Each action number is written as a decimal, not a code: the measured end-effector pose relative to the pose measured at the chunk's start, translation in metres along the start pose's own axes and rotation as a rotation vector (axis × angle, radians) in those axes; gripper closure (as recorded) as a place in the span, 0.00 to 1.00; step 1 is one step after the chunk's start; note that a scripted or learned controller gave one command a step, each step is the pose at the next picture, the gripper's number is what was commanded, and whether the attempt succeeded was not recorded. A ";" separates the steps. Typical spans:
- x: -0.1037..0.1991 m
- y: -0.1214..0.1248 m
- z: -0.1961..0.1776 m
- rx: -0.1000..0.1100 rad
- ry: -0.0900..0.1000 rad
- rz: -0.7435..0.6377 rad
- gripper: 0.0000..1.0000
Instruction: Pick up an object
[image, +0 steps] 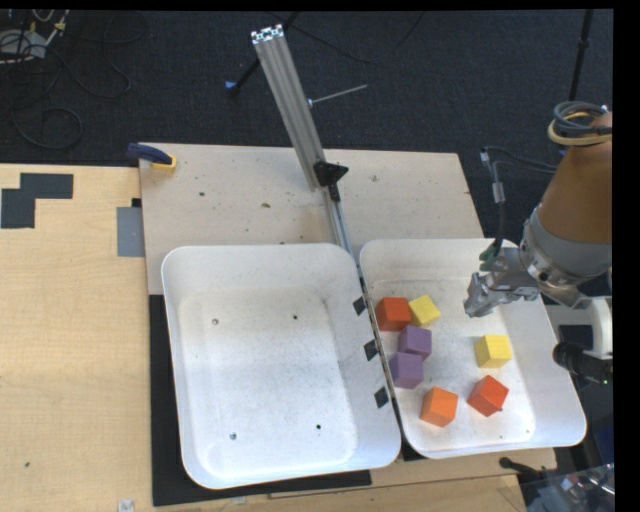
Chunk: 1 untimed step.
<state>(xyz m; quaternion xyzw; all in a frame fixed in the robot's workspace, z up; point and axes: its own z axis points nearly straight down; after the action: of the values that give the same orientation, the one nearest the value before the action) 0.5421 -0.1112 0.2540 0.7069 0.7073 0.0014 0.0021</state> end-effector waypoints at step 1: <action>-0.001 0.001 -0.041 0.003 0.000 0.000 1.00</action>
<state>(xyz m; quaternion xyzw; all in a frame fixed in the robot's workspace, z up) 0.5428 -0.1125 0.2948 0.7068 0.7075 0.0006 0.0010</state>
